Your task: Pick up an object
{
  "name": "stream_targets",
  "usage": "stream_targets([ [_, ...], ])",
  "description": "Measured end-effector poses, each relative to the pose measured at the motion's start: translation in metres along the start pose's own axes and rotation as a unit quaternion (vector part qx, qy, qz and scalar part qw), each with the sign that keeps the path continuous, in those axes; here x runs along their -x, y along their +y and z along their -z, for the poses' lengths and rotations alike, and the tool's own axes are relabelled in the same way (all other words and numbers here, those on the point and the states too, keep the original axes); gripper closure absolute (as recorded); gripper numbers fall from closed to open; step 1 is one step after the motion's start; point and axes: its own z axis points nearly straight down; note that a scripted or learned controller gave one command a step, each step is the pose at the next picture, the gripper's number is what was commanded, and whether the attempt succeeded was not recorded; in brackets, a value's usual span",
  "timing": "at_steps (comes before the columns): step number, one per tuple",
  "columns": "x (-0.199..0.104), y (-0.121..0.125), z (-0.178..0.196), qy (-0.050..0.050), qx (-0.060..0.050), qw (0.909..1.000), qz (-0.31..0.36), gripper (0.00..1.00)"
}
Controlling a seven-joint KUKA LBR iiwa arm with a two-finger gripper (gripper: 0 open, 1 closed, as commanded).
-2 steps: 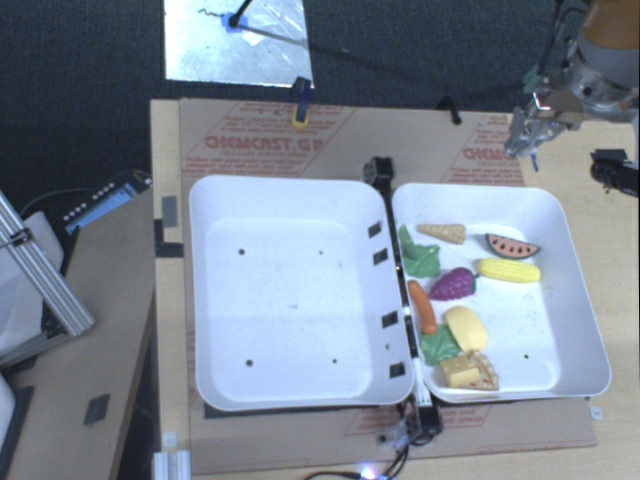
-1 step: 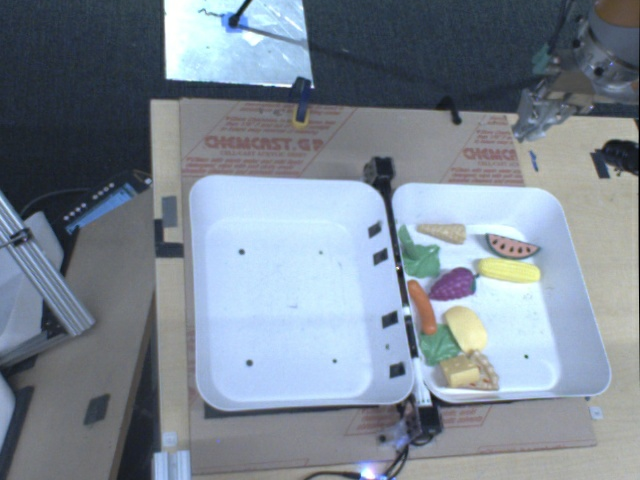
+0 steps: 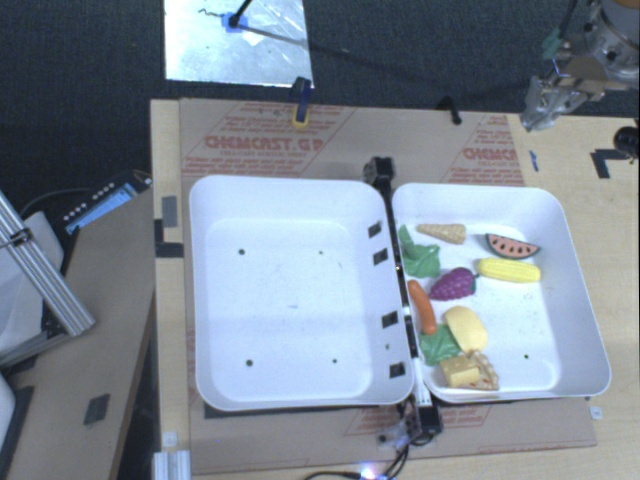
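The right bin [image 3: 570, 268] holds several toy foods. A watermelon slice [image 3: 512, 245] and a yellow corn cob [image 3: 509, 270] lie at its middle right. A beige cone [image 3: 442, 233] and a green leaf [image 3: 418, 255] sit near its left wall. Purple grapes [image 3: 452, 284], an orange carrot [image 3: 422, 307], a yellow lemon-like piece [image 3: 465, 328] and a yellow block [image 3: 468, 371] fill the lower left. My gripper [image 3: 545, 103] hangs at the top right, beyond the bin's far edge, above the cardboard and apart from every toy.
The left bin [image 3: 290, 288] adjoins the right one along a hinge with black clips [image 3: 385, 258]. A yellow-and-blue clamp [image 3: 300, 103] sits at the board's far edge. A shiny sheet [image 3: 235, 28] lies beyond it. A metal frame [image 3: 40, 278] stands at the left.
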Motion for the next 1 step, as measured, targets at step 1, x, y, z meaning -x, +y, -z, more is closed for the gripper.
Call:
stream_targets([
  [1,-0.0071,0.0027,0.0276,0.0,0.0,1.0,0.0,1.0],
])
